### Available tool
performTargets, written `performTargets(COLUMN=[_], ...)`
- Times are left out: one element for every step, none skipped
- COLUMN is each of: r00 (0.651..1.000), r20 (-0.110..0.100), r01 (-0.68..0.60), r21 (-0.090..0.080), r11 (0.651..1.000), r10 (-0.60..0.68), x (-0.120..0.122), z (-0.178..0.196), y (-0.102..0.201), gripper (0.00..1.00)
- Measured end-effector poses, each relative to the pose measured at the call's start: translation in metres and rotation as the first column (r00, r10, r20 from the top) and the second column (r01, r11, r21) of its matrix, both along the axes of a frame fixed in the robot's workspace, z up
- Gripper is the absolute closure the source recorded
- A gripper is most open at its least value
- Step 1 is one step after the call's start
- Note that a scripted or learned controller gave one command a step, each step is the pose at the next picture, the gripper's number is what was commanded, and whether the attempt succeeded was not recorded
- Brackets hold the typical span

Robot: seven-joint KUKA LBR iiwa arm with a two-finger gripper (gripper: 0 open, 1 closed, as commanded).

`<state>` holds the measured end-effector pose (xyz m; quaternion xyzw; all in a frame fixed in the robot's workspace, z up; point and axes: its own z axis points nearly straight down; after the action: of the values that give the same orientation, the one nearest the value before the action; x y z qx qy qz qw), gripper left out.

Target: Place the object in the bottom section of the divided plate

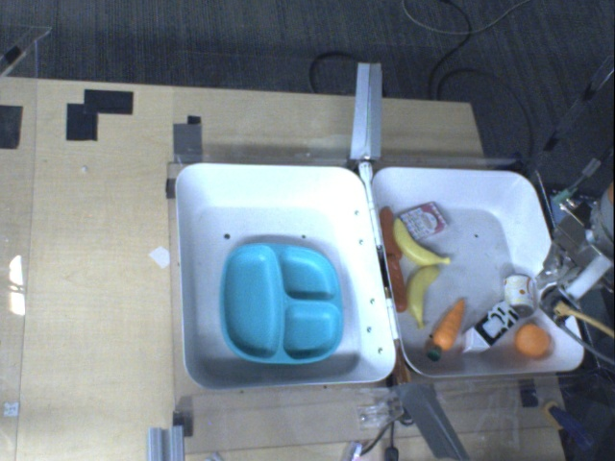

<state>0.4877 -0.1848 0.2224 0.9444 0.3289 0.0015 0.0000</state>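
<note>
A blue divided plate (pixel 282 302) lies in the left white bin (pixel 197 257), with one long section on its left and two smaller ones stacked on its right. All sections hold nothing. My gripper (pixel 540 292) hangs low over the right edge of the right bin (pixel 480 195), just above an orange (pixel 531 341). A small white round piece (pixel 517 289) sits right at the gripper's tip. Further left in that bin lie a carrot (pixel 447 326), two bananas (pixel 419 246) (pixel 420 291) and a long sausage (pixel 390 257).
A red-and-white packet (pixel 423 220) rests at the back of the right bin. A metal post (pixel 367 113) rises behind the wall where the two bins meet. Cables trail over the dark floor beyond the bench.
</note>
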Motion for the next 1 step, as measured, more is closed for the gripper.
performTargets(r00=[0.998], r20=[-0.002], r01=[0.057], r21=[0.0], r11=[0.998], r10=[-0.057], x=[-0.0001], z=[-0.0798], y=[0.0972], gripper=[1.0])
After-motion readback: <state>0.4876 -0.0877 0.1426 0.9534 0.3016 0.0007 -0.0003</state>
